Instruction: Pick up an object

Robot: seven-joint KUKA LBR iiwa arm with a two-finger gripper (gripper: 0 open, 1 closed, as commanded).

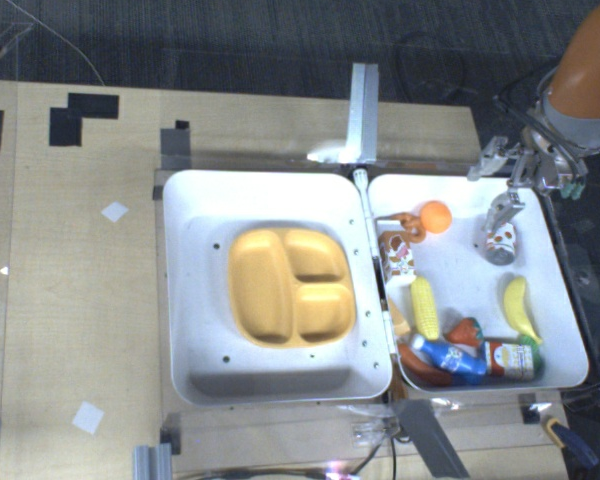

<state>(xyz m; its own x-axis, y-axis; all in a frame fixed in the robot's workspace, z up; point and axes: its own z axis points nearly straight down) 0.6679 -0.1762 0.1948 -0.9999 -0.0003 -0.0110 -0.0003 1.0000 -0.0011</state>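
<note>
Silver metal two-finger gripper (499, 238) hangs low in the right white bin (570, 363) — I cannot tell what it is doing. The curved yellow plastic banana (519, 308) lies just below it, apart. This looks like the reaching step — next it must drop onto something.

Robotics lab, wooden bench (70, 298), two white bins (180, 268), loose cables (40, 28)
</note>
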